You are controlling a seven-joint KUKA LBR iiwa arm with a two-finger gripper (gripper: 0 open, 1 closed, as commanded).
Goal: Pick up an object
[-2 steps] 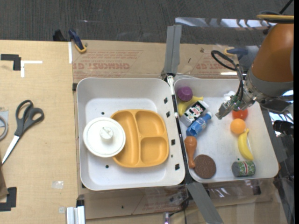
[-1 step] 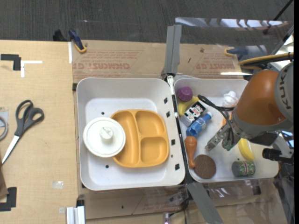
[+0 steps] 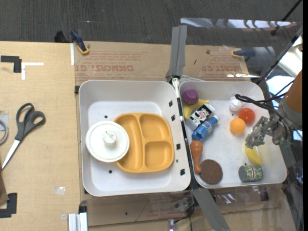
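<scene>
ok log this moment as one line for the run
arm: in from right | pincer: over right bin, above banana | hold: none seen | nearest: orange ball, green can | left bin: yellow tray, white lid

In the right bin (image 3: 269,174) lies a loose scatter — a purple ball (image 3: 190,96) at the far left corner, a blue bottle (image 3: 205,128) lying tilted, an orange ball (image 3: 237,125) just beside a red one (image 3: 246,115), a yellow banana (image 3: 253,155), a brown round disc (image 3: 211,171) and a green can (image 3: 250,173) on its side near the front wall.
</scene>
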